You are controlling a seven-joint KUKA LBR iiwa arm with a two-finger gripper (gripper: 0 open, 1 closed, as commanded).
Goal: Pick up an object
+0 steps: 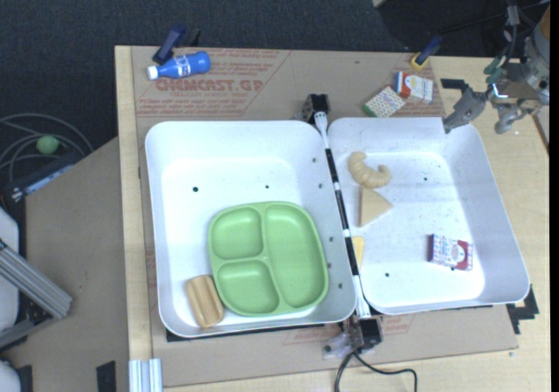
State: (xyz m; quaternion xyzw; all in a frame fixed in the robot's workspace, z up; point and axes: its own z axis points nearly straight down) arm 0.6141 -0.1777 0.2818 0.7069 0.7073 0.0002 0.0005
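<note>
The gripper [483, 113] hung at the upper right corner of the right bin [489, 207], its two fingers [458, 113] spread apart with nothing between them, just over the bin's rim.

Inside that right bin lay a croissant-shaped piece [369, 169] near the top left, a tan wedge [374, 205] just below it, and a small red and white carton [449, 251] toward the right side; print covered the carton's face, but it was too small to read. A yellow piece [357, 250] sat against the divider where the two bins met.

The left bin [175, 172] held a green divided plate [266, 257] with three compartments, and a tan ridged block [203, 300] lay just beside the plate's lower left edge.

Behind the bins, the cardboard sheet [262, 85] under them carried faded red lettering that seemed to read "GEMCAST" or something close to it, the glare making it uncertain. On it rested a blue and white bottle [179, 66] lying on its side, touching a dark blue clip [169, 44]. Near the top of the right bin stood a small checkered packet [383, 102] and beside it a little red and white box [414, 86], their labels unreadable. A black clamp [316, 106] sat at the top of the seam between the bins.
</note>
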